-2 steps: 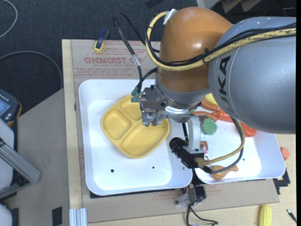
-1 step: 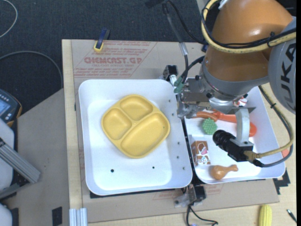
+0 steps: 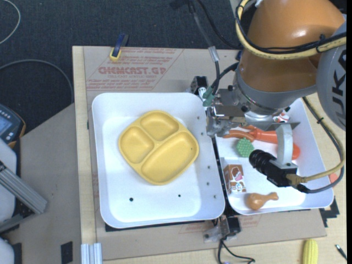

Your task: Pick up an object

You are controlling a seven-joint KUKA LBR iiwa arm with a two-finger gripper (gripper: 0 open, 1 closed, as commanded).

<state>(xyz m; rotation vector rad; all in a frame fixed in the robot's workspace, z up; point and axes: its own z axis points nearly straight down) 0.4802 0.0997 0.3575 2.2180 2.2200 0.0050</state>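
Observation:
The arm's orange and grey wrist (image 3: 280,48) hangs over the right bin (image 3: 316,199) and hides most of its far half. My gripper (image 3: 220,120) sits below the wrist at the bin's left wall, near an orange carrot-like toy (image 3: 258,135). A green bumpy toy (image 3: 245,146) lies just in front of the carrot. Nearer the front lie a small brown and white box (image 3: 235,179) and a tan drumstick toy (image 3: 261,200). Nothing is visible between the fingers.
The left bin (image 3: 110,202) holds a yellow three-compartment plate (image 3: 158,146). A black cable fitting (image 3: 272,168) hangs from the arm over the right bin. A yellow and blue clip (image 3: 117,47) lies on the cardboard behind the bins. A yellow corn toy (image 3: 311,252) lies at the bench front.

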